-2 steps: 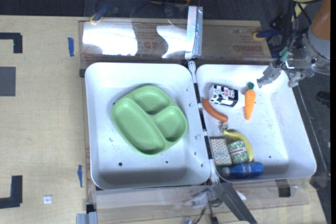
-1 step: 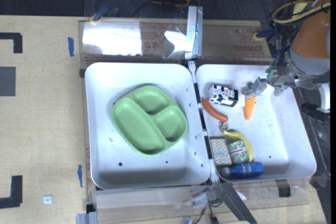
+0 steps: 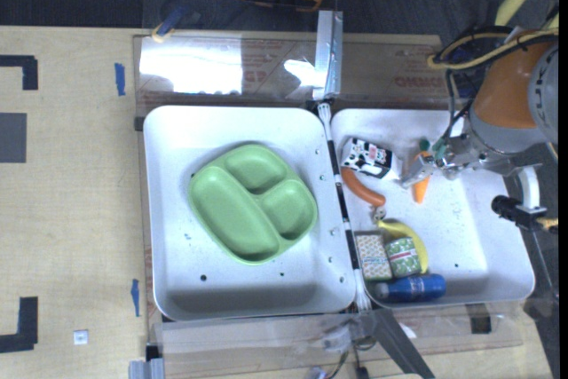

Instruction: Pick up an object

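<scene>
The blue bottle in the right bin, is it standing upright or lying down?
Lying down. The blue bottle rests on its side along the near wall of the right bin, its length running left to right.

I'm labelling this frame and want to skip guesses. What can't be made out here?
- Gripper, camera view: blurred and small against the right bin; its grasp on the orange piece beside it is unclear.
- Arm: cut off by the right edge.
- Blue bottle: partly hidden by the bin's front rim.
- Box print: too small to read.
</scene>
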You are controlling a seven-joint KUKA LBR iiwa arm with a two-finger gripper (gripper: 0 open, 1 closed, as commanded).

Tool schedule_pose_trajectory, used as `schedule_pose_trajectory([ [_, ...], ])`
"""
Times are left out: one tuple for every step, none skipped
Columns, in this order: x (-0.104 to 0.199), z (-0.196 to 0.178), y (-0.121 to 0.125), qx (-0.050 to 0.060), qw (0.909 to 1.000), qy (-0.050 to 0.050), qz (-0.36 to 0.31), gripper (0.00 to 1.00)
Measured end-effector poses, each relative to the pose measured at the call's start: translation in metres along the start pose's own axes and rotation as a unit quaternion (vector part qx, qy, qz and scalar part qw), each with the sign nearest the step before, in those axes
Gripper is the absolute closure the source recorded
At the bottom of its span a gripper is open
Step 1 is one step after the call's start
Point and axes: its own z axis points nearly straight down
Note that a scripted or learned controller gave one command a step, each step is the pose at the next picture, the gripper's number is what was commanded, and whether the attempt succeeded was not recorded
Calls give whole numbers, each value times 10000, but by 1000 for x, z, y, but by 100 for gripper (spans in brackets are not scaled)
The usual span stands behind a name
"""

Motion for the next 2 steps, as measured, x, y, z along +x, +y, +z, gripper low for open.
schedule_pose_trajectory([
  [-1,-11,1,-22,10000,-8,10,100],
  [9,-103,10,8,9998,0,177,100],
])
